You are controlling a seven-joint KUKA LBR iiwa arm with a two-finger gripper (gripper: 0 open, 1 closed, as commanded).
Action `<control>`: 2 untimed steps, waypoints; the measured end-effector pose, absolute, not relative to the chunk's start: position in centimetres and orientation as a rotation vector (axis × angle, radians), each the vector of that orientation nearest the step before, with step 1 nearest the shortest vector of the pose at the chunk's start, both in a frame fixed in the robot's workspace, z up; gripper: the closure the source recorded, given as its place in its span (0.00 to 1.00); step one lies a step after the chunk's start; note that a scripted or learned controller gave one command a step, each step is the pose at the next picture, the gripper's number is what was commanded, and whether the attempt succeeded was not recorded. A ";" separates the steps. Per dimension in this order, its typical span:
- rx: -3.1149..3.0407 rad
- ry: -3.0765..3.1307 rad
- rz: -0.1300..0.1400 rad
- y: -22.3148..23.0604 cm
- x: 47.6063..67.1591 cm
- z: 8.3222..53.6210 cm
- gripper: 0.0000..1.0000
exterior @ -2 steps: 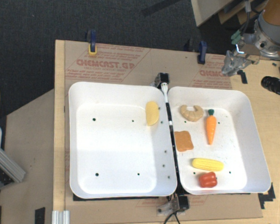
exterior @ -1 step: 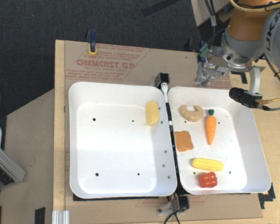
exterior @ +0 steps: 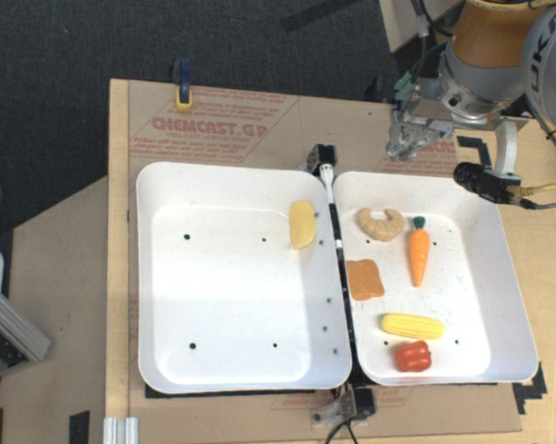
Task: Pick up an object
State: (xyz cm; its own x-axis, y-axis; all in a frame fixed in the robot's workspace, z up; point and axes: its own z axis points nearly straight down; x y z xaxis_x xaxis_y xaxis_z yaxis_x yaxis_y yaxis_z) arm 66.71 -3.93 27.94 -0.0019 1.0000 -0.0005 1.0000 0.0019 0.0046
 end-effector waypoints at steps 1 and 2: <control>2.218 2.233 -0.004 4.1 64.2 24.3 1.00; 2.220 2.233 -0.007 10.4 61.9 18.8 1.00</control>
